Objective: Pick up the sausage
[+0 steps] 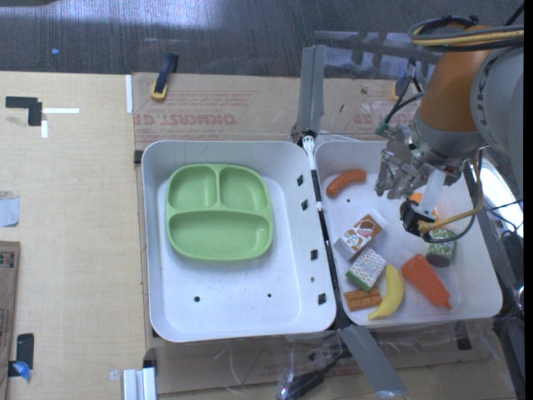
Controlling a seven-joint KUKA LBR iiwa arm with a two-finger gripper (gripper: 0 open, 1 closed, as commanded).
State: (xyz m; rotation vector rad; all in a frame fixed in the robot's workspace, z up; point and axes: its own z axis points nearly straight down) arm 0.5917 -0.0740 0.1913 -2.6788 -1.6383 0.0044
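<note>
In the camera view, two white bins sit side by side on the wooden surface (67,223). The left bin (166,307) holds a green plate (220,211) with three compartments, lying flat toward the bin's far left part.

The right bin (475,298) holds the rest. The sausage (345,181), orange-red and slightly curved, lies in the bin's far left corner, near the divider between the bins, with nothing touching it. Nearer the camera lies a small carton (360,233) with a red and white print, and just below it a green and white box (367,267). At the near edge a banana (388,293) curves beside an orange wafer-like block (361,300). A carrot (427,281) lies to the right of the banana, and a small can (440,247) stands just beyond the carrot.

The arm (466,82) reaches in from the right, its orange band above the wrist. The pincer (398,180) hangs over the far middle of the right bin, to the right of the sausage and apart from it. Nothing sits between its fingers; whether they are wide or narrow I cannot tell from this angle.

A yellow and black tool (164,76) lies on the cardboard beyond the left bin.
</note>
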